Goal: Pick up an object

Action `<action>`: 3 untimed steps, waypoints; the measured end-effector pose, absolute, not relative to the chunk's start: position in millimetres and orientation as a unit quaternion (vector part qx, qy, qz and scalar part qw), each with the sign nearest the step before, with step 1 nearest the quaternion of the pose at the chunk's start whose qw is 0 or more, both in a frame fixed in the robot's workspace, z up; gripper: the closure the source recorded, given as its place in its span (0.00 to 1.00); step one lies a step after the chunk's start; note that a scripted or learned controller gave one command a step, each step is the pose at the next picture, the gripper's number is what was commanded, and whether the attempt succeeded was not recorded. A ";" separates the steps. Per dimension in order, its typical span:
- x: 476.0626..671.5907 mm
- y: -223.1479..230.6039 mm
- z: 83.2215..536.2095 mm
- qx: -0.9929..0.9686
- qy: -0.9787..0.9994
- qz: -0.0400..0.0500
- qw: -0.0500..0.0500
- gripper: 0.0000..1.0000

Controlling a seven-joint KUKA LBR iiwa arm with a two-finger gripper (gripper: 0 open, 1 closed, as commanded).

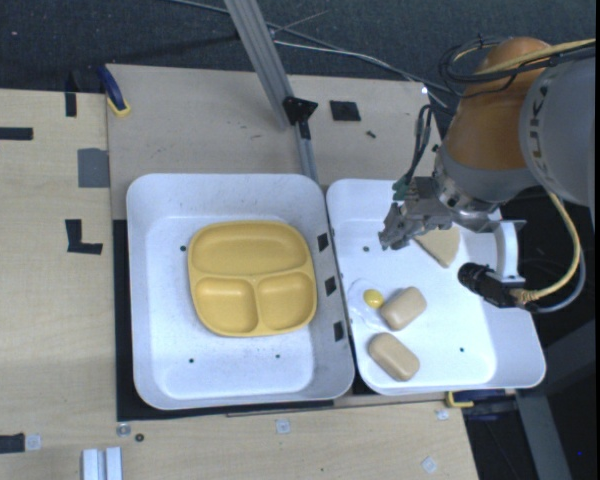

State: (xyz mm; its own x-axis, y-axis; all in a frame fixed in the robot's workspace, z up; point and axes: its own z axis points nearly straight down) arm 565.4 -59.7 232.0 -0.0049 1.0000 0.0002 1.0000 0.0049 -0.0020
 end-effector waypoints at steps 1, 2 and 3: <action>564.0 -5.2 239.4 -0.706 -0.708 0.000 0.000 1.00; 564.3 45.2 224.9 -0.706 -0.708 0.001 0.001 1.00; 564.4 90.0 230.8 -0.706 -0.708 0.001 0.001 1.00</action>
